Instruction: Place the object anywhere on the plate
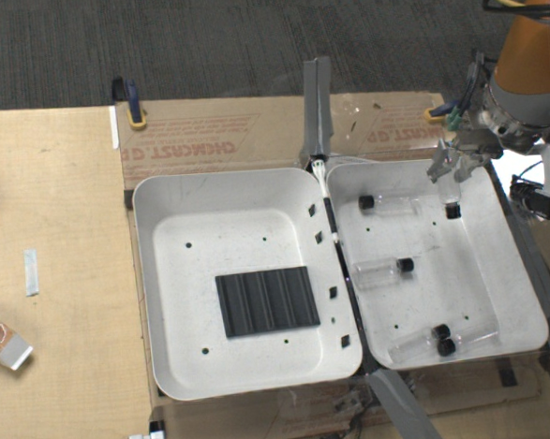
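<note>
Camera view: gripper [447,169] is seen at the right bin's [518,272] 1 o'clock corner, finger state cannot be told. Nearest clear vial [391,202] lies toward 8 o'clock, long axis 3-to-9; dark ribbed plate [267,301] further, same direction.

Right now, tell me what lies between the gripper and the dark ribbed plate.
In the camera view, between the gripper and the dark ribbed plate lie a black-capped clear vial and the bins' adjoining rims.
</note>
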Controlling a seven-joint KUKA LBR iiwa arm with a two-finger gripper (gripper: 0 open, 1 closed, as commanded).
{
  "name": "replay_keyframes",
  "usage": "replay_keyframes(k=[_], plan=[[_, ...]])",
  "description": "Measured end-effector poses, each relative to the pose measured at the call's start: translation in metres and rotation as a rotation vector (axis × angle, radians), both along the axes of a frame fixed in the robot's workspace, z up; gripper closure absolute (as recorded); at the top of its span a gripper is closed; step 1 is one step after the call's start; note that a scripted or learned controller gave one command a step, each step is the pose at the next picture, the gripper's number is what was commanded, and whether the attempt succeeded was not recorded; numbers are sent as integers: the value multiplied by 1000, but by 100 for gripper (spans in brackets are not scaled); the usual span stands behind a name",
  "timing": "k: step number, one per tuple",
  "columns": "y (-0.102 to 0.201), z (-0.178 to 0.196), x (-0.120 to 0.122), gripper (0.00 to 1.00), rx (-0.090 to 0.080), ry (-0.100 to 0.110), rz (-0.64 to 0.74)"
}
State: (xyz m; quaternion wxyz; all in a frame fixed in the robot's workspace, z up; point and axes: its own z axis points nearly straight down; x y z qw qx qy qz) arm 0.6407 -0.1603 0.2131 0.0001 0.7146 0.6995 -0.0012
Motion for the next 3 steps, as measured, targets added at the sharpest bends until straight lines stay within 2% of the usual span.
replay_keyframes(k=[1,2,3], plan=[[82,22,1,100,1,0,199],[155,56,-118,100,2,1,499],[255,46,-160,100,0,4,111]])
